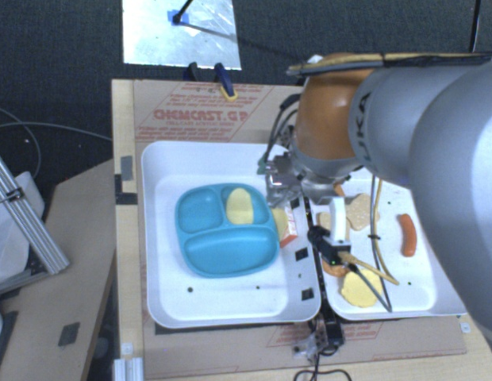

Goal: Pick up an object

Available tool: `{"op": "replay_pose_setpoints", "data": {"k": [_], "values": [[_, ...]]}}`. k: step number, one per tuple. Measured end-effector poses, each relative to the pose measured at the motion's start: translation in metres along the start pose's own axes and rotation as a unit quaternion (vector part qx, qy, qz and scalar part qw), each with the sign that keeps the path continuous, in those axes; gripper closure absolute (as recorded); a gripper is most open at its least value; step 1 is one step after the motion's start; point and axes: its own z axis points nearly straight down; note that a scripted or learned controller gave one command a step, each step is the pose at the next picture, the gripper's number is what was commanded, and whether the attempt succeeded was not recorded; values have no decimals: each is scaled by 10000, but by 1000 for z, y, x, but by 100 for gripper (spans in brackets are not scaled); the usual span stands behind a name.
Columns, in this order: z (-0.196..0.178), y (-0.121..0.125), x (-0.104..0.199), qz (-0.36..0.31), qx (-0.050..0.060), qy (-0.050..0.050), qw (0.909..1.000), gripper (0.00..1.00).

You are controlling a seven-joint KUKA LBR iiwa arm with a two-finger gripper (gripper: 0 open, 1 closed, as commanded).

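Note:
A blue divided plate lies in the left bin, with a pale yellow food piece in its upper right compartment. A small orange and white carton lies against that bin's right wall. In the right bin are a red sausage, a tan cracker, a yellow slice and an orange piece. My gripper hangs over the left bin's right edge, just above the carton and right of the plate. The arm's wrist hides much of it.
The grey arm with its orange band covers the upper right of the view and the back of the right bin. Cables trail across the right bin. A cardboard sheet lies behind the bins.

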Motion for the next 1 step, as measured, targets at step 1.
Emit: {"op": "replay_pose_setpoints", "data": {"k": [1], "values": [[-127,-86,34,-55,-44,49,10000,100]]}}
